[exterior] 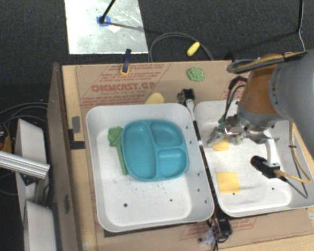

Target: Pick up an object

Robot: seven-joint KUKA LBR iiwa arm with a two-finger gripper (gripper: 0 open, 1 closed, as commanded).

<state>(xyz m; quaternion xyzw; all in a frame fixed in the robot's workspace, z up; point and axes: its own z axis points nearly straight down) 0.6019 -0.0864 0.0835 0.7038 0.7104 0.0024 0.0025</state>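
Though half tucked under the gripper point(222, 136), shows up clearly enough as a small yellow piece point(221, 145), lying on the floor of the right bin point(258, 195) near its left wall, toward the far end. Hovers right over it now, reaching in from the right on the grey arm point(299, 85) with the orange band. Apart or together down there? Cannot tell from this angle. Cannot tell either whether touching the piece or just above it. Nearer the camera in the same bin, well clear: a flat yellow square point(228, 181). Over in the left bin point(147, 210): a teal divided plate point(153, 149), flat and roughly centred, with a green leafy thing point(117, 144) lying against its left edge. Beyond the bins, on the cardboard point(116, 77): a pale yellow bit point(155, 99) just behind the left bin, and a green dotted round thing point(196, 74) farther back.
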